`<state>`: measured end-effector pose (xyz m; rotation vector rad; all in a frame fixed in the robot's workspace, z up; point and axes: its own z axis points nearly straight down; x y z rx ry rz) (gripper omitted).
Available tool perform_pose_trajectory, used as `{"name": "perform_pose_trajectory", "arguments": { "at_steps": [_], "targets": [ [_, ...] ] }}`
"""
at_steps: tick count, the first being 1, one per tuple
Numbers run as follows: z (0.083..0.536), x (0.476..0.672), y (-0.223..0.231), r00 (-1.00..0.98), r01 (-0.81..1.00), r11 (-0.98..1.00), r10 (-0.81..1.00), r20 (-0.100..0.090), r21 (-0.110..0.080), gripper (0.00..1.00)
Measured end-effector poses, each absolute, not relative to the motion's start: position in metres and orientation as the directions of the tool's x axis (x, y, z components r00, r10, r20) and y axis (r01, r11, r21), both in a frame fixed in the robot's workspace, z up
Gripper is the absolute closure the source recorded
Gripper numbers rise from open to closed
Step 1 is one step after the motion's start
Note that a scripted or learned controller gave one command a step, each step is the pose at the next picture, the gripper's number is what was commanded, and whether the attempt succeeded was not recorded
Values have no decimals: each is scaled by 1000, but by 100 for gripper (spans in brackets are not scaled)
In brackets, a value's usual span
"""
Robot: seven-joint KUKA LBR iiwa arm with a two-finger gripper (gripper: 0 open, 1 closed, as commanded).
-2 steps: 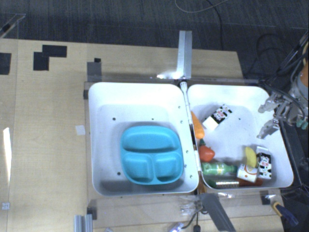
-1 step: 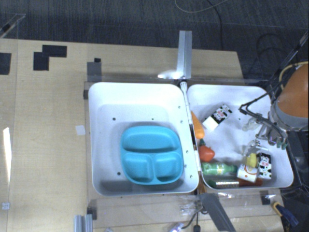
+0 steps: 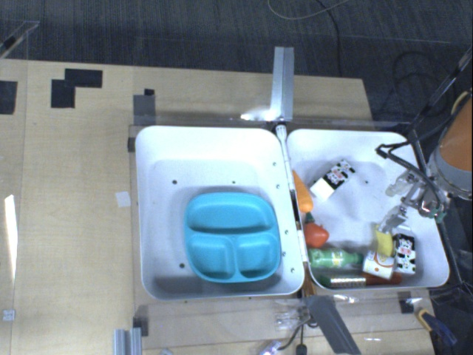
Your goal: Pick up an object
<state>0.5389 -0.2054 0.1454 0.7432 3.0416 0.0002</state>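
Fingers [image 3: 400, 214] apparently open, holding nothing, just above yellow toy [image 3: 383, 243] in right bin [image 3: 347, 143], beside cow-print carton [image 3: 404, 252]. Probably light, rigid, smooth; best pinched across narrow middle.

The arm [image 3: 457, 150] reaches in from the right side of the desk, its grey body and orange band showing at the right edge of the view. From there the wrist slants down and to the left, over the right-hand bin's [image 3: 355, 143] right wall. Dark cables and thin rods run along the wrist. The gripper [image 3: 395, 219] hangs low inside that bin, near its right front corner. Its pale metal fingers [image 3: 392, 214] point down and leftward; whether they are spread or closed cannot be made out from this view.
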Motion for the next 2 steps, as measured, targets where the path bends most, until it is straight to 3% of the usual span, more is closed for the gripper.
{"name": "perform_pose_trajectory", "arguments": {
  "at_steps": [1, 2],
  "targets": [
    [91, 517, -206, -859, 512, 859, 512, -19, 5, 0],
    [91, 517, -206, -859, 512, 859, 512, -19, 5, 0]
  ]
}}
